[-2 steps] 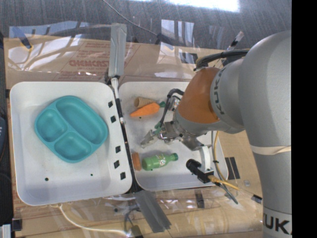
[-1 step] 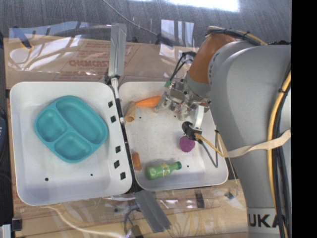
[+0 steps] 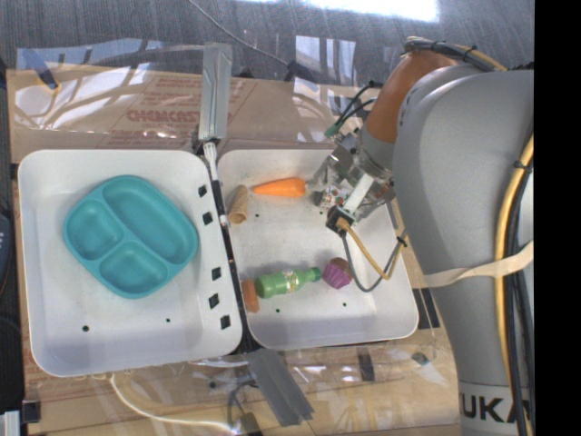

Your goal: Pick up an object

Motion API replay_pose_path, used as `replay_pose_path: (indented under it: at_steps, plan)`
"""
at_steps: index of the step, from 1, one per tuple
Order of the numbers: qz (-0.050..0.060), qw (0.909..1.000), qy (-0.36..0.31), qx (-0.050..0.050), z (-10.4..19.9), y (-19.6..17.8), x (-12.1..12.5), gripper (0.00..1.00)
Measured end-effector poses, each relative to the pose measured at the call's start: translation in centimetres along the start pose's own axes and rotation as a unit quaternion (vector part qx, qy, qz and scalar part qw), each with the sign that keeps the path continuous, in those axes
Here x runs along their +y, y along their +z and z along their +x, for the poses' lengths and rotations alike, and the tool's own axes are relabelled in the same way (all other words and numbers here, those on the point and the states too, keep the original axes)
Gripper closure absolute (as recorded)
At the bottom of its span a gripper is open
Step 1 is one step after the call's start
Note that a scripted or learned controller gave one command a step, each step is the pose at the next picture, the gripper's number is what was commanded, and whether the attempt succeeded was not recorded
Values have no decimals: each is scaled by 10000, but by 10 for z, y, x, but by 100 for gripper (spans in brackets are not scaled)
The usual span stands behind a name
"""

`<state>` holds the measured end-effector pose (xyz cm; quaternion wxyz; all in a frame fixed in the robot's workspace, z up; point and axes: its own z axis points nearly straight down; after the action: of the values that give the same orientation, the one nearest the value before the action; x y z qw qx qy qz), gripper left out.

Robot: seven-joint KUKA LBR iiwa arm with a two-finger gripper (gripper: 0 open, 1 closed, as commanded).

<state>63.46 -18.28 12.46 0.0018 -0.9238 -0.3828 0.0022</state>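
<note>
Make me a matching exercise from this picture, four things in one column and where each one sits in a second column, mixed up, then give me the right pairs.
Things:
1. teal divided plate
2. carrot
3. green bottle
4. purple piece

Places:
A. right bin, far part, just left of the tool
B. right bin, near part, right of the green bottle
C. left bin, about the middle
D. right bin, near part, lying on its side between an orange piece and the purple piece

Pairs: 1-C, 2-A, 3-D, 4-B
</note>
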Motion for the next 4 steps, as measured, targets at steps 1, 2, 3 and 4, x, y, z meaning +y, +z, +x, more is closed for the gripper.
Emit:
replay_pose_path:
  at_steps: [1,2,3,4]
  plan:
    - [40,10000,-56,-25,2,-5,-2,100]
    - [14,9789,2043,9,-50,34,-23,100]
    - [-9,9823,1873,30,19,-54,-54,100]
    - [-5,9894,1449,3,13,-67,-10,100]
